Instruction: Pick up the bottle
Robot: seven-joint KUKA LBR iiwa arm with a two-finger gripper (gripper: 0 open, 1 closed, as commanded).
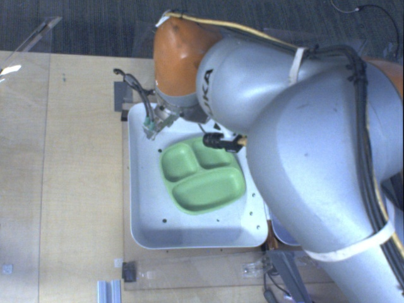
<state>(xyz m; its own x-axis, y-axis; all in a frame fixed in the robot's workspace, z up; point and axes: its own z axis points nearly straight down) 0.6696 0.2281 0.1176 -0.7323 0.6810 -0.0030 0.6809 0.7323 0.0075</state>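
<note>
Over the left bin at approx 11 o'clock we see the gripper, wrist blocking the tips, so grip state: can't tell. Bottle, small and dark, lies at the green tray's 1 o'clock rim, apart from the gripper. We judge approach phase; next needs shift twd 3 o'clock, then descent.

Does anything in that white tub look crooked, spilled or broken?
Nothing looks spilled or broken. The green divided tray lies askew in the white bin, turned at an angle to its walls. A small dark object rests by the tray's far edge, partly under the grey arm; too unclear to call it the bottle.
</note>
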